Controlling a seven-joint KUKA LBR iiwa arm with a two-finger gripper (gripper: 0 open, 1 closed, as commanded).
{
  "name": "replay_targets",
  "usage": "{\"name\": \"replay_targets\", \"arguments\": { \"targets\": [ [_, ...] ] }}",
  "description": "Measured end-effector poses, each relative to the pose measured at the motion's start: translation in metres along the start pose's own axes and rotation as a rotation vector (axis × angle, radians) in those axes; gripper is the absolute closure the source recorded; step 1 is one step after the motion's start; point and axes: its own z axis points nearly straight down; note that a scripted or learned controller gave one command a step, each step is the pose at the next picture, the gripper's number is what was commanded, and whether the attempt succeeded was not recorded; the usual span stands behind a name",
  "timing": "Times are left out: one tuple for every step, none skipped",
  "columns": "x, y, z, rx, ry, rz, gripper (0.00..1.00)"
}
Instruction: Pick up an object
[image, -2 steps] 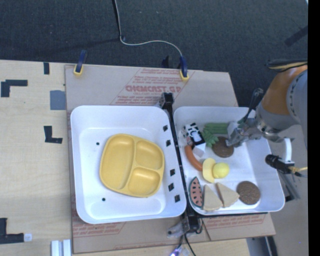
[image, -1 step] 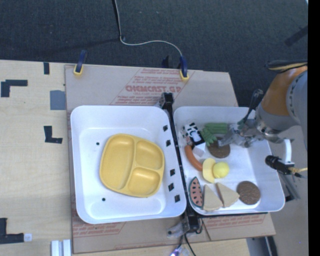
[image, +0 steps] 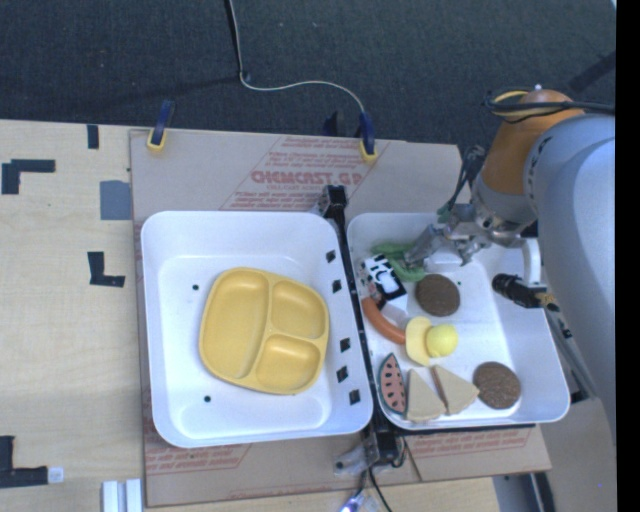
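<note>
1. The left bin (image: 160, 300) carries one thing: a yellow divided plate (image: 264, 329) lying flat near its middle, with bare white floor on all sides. It is wide and shallow, so probably a poor pick for two fingers.
2. The right bin (image: 535, 360) is crowded. Along its left wall lie a black-and-white toy (image: 383, 277), an orange sausage (image: 383, 322) and a watermelon slice (image: 392, 383); a yellow ball (image: 436, 341) sits mid-bin beside a brown disc (image: 437, 296); tan wedges (image: 440, 391) and a second brown disc (image: 496, 384) lie by the front edge.
3. The gripper (image: 432, 243) hangs over the bin's far part, near a green piece (image: 400, 260). How far its fingers stand apart I cannot tell, nor whether anything sits between them.
4. The brown disc just below it looks the nearest candidate: descend straight, straddle its rim, and close before lifting.
5. Room is tight toward the left wall and the ball; the bare floor at the right wall offers the freest approach.
</note>
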Motion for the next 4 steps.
{"name": "replay_targets", "arguments": {
  "targets": [
    [0.009, -0.083, -0.001, -0.013, -0.002, 0.01, 0.0],
    [0.017, -0.029, 0.0, -0.012, 0.0, 0.007, 0.0],
    [0.039, -0.096, 0.0, -0.012, -0.001, 0.011, 0.0],
    [0.004, -0.102, 0.0, -0.014, 0.0, 0.009, 0.0]
  ]
}}
